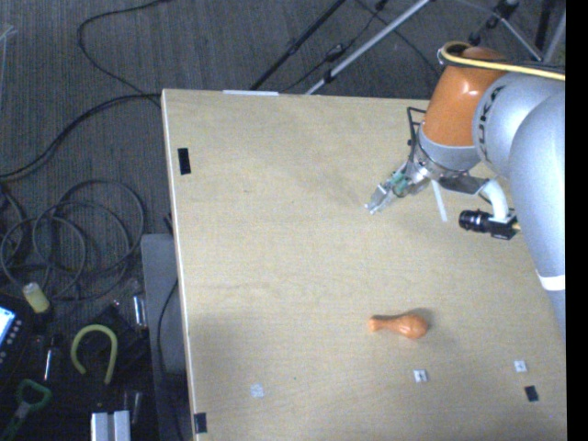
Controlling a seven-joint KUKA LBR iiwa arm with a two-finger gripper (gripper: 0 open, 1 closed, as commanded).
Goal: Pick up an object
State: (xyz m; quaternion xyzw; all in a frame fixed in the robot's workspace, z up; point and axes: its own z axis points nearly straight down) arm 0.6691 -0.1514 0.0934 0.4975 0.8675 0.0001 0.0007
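A small orange pear-shaped object (401,324) lies on its side on the pale wooden bench top (276,246), its narrow end pointing left, in the lower right part of the camera view. My gripper (377,200) hangs above the bench at the upper right, pointing down and to the left. It is well apart from the orange object, which lies nearer the front. The two metal fingers stand slightly apart with nothing between them.
The grey arm with its orange band (459,99) fills the right side. Small black and white markers (420,375) sit on the bench near its edges. Cables and tools (83,246) lie on the floor to the left, beyond the bench edge.
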